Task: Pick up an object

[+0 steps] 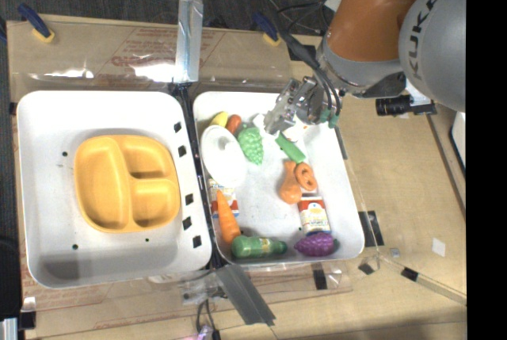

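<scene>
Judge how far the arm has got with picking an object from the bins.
Done: the gripper is over the right bin, near the green grapes. In hand: nothing visibly held. Left: grasp and lift; grapes, carrot and purple grapes all lie in the bin.

"KUKA" in dark letters on the grey arm [432, 21] casing, upper right.

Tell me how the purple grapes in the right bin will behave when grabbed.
The purple grapes look like a bumpy, rounded plastic toy, so probably light and stiff. The lumpy surface may slip. They lie against the bin wall, which likely crowds a grasp.
</scene>
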Robot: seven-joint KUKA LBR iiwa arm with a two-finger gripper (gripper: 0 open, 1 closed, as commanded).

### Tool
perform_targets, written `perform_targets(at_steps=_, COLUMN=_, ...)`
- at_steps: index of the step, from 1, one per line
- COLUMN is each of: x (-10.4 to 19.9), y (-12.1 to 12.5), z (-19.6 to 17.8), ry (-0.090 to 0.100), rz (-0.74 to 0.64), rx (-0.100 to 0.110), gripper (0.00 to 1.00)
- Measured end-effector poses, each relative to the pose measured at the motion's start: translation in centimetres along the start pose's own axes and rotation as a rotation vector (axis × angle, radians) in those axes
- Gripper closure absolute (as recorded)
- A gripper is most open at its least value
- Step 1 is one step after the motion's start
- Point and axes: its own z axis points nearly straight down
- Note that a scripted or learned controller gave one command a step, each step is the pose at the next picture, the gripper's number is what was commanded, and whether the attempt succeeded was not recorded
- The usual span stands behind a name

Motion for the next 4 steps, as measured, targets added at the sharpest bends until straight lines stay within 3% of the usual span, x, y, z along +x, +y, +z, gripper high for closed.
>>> perform_targets(at_steps=1, x=-4.1, y=-0.1, z=-1.4, ry=-0.001, rz=0.29, rx=0.0, gripper=1.0)
perform_targets(at_steps=4, x=-4.3, y=0.5, z=-4.7, ry=-0.011, rz=0.264, rx=0.0, gripper=1.0)
